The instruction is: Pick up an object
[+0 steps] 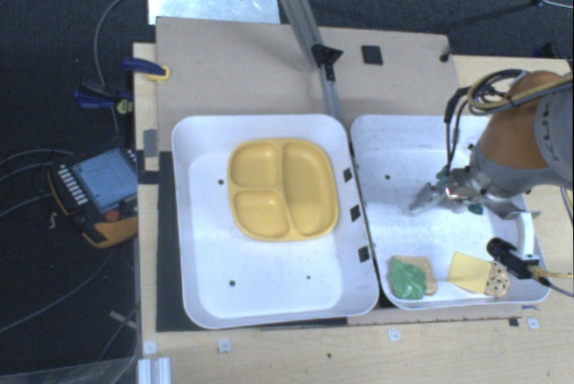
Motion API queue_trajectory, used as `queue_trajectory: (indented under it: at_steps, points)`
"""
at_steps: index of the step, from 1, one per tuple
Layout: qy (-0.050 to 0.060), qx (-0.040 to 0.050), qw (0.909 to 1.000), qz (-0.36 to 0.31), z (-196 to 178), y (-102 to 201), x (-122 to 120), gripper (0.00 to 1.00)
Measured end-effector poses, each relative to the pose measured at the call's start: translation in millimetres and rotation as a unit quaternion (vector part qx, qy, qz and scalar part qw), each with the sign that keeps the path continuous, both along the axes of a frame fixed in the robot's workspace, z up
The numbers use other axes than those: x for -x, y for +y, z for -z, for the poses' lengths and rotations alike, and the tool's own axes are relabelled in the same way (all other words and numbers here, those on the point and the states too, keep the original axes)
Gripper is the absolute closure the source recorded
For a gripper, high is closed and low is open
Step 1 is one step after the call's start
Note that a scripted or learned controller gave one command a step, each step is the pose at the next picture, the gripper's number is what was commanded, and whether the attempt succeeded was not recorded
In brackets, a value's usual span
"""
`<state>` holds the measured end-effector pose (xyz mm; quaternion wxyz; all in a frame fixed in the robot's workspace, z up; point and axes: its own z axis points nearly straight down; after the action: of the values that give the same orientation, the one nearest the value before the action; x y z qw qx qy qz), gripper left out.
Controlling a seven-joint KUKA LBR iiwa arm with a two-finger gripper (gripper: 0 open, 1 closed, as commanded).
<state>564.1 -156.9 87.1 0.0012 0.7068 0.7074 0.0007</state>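
— Fingers [429, 198]: how do they stand?

— Slightly spread, nothing between them, tips low over the floor of the right bin [395, 149], near its middle.

— What lies in that bin?

— A green object on a tan slab [411, 277] and a yellow wedge [470, 273], both at its near edge, apart from the fingers.

— And beside that bin?

— The left bin [202, 221], touching it, holding a yellow divided plate [282, 188].
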Motion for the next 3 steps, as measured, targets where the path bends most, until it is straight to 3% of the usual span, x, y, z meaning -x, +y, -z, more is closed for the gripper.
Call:
queue_trajectory:
  at_steps: [1, 3]
  points:
    - [-0.002, 0.0013, 1.0000, 0.001, -13.4, -1.3, -1.4, 1.00]
    - [-0.002, 0.0006, 1.0000, -0.002, -121.6, -4.7, -4.8, 1.00]
